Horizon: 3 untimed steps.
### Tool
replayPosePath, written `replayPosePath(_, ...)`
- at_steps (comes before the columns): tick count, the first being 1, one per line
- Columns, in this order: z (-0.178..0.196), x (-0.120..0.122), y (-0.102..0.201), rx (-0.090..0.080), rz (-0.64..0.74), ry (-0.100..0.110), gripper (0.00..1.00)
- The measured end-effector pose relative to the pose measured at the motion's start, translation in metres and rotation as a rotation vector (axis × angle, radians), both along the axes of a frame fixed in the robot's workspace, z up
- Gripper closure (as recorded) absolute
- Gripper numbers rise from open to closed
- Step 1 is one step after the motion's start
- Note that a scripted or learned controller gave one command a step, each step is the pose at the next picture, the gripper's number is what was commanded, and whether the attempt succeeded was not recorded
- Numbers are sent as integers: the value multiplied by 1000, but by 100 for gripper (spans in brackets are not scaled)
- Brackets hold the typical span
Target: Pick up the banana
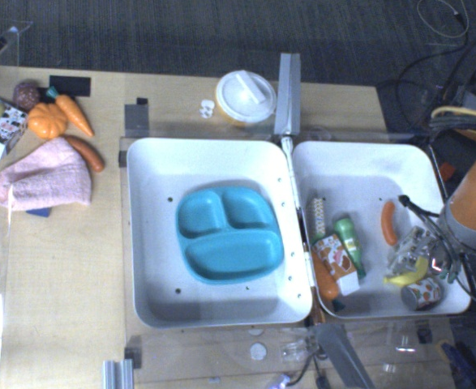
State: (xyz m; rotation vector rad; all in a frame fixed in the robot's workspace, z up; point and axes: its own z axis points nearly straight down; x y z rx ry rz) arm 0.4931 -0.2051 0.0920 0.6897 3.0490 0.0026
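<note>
- The bench (pixel 75 298) is pale wood with dark carpet beyond its far edge; cables trail over the floor at the far right corner.
- Two white bins sit side by side: the left bin (pixel 152 241) holds one blue divided tray (pixel 229 233); the right bin (pixel 367 164) carries the clutter.
- The banana (pixel 405 275) lies by the right bin's near right corner, a small yellow curve partly covered by the gripper (pixel 420 254).
- The gripper is over the banana, but its metal parts blur together, so I cannot tell how its fingers stand or whether they touch the fruit.
- The arm's orange band (pixel 473 197) is cut off by the view's right edge.
- A can (pixel 422 294) lies just beside the banana, at the bin's near right corner.
- Also in the right bin: one green bottle (pixel 349 241), one small box (pixel 335 259), one orange-red sausage-shaped piece (pixel 389 221).
- On the bench's far left corner: one pink cloth (pixel 43 177), one carrot (pixel 75 113), one small pumpkin (pixel 45 120).
- One white lidded cup (pixel 246 96) stands beyond the bins, near the far edge.
</note>
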Motion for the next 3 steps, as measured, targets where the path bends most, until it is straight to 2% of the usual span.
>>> replayPosePath(1, 81, 28, 96, 1, 217, 10, 100)
replayPosePath(2, 111, 29, -1, -1, 236, 11, 100)
replayPosePath(3, 111, 29, 0, 0, 236, 11, 0)
